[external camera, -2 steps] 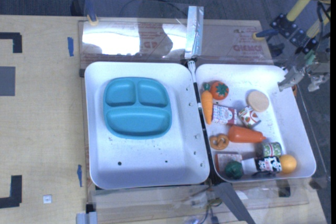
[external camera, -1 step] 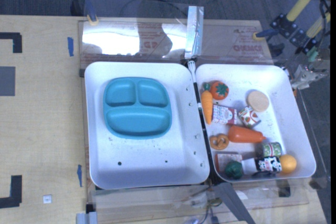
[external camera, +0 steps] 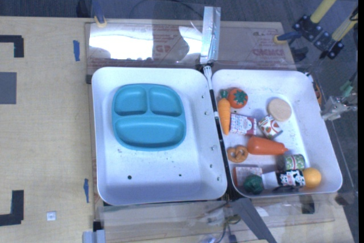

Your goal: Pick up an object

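The right white bin (external camera: 318, 122) holds several toy foods. A red tomato (external camera: 238, 97) and an orange carrot (external camera: 224, 115) lie at its far left. A round beige disc (external camera: 279, 109) sits near the middle, with a red packet (external camera: 243, 123) and a small box (external camera: 269, 127) below it. A red-orange pepper (external camera: 265, 146) lies across the centre, beside a pretzel (external camera: 236, 153). Along the near wall are a green item (external camera: 252, 182), a black-and-white bottle (external camera: 291, 179), a small can (external camera: 294, 162) and an orange ball (external camera: 312, 177).
The left white bin (external camera: 108, 168) holds a blue divided plate (external camera: 149, 116). A shiny clear panel (external camera: 148, 42) stands behind the bins. A yellow pole with a black clamp (external camera: 321, 37) crosses the top right. Wooden bench (external camera: 45, 122) extends to the left.
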`<state>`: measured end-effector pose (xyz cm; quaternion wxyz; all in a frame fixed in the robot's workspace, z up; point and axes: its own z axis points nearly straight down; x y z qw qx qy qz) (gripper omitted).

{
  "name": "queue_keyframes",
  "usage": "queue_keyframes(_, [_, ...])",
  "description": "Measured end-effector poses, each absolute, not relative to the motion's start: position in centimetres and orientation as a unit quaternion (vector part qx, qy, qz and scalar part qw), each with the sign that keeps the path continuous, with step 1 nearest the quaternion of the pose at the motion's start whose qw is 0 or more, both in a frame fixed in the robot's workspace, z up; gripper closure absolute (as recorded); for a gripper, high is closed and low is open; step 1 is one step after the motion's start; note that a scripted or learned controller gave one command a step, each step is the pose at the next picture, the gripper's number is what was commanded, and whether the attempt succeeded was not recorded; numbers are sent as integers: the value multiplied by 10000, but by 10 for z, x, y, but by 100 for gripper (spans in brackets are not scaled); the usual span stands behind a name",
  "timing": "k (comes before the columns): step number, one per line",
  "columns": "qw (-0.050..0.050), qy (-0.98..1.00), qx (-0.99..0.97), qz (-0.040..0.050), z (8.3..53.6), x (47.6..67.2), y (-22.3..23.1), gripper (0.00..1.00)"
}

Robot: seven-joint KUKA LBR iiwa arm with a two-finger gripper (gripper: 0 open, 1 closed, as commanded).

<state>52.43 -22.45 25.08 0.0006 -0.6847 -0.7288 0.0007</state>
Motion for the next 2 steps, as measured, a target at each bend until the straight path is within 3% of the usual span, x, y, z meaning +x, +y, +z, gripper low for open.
queue_keyframes(1, [-16,-5885,-8085,-10,303,503,-188,100])
queue_keyframes(2, [13,-5730,-8195,2,326,480,-98,100])
